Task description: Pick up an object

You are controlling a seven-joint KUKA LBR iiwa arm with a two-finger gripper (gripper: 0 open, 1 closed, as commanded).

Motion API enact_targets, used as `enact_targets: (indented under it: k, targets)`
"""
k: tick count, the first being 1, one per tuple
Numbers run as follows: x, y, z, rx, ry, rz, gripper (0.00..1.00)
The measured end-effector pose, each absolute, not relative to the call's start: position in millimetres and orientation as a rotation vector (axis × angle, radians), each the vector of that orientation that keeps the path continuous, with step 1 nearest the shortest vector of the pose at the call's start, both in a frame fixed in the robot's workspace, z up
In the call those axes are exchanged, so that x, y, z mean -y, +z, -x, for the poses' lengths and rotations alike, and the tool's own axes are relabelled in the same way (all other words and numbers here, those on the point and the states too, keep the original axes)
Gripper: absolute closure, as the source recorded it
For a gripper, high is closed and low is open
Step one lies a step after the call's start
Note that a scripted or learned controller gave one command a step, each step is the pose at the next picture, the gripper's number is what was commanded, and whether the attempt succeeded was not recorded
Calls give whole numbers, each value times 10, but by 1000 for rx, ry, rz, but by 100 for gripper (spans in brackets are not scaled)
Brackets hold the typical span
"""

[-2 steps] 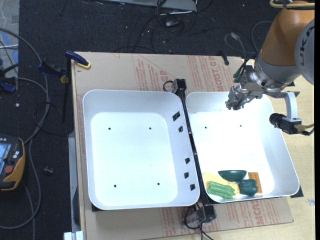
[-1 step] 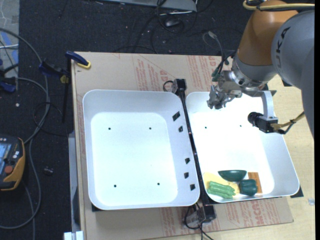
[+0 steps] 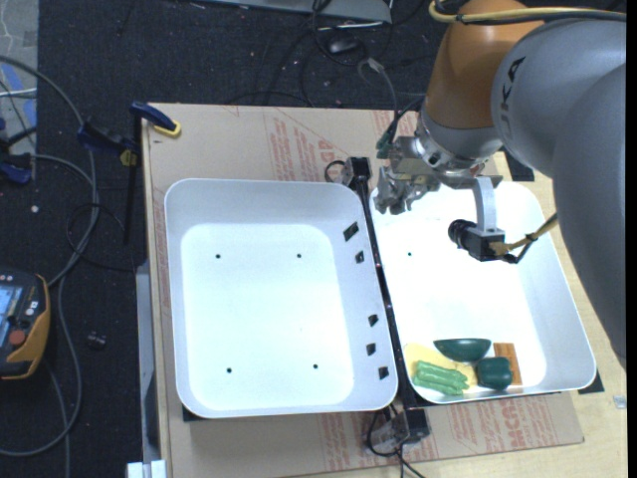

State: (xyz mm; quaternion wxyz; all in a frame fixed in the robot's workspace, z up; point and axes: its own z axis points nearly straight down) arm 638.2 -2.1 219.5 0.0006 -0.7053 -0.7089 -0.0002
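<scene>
Several small objects lie in the front corner of the right bin (image 3: 557, 297): a dark green bowl-shaped piece (image 3: 463, 348), a light green knobbly piece (image 3: 439, 376), a green block (image 3: 495, 371), a yellow flat piece (image 3: 422, 354) and a brown-orange piece (image 3: 507, 352). My gripper (image 3: 398, 195) hangs over the far left corner of the right bin, close to the divider between the bins. It is well away from the objects. I see nothing held in it.
The left bin (image 3: 189, 207) sits beside the right one on a cardboard sheet (image 3: 299, 137). A blue and yellow clamp (image 3: 151, 118) grips the sheet's far left corner. Cables and a handheld unit (image 3: 25, 327) lie on the dark floor at left.
</scene>
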Motion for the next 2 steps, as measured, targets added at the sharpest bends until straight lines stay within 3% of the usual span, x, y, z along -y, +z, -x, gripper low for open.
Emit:
enact_targets:
  k: [2]
  targets:
    - [-936,2212,-6373,2224,1,2218,100]
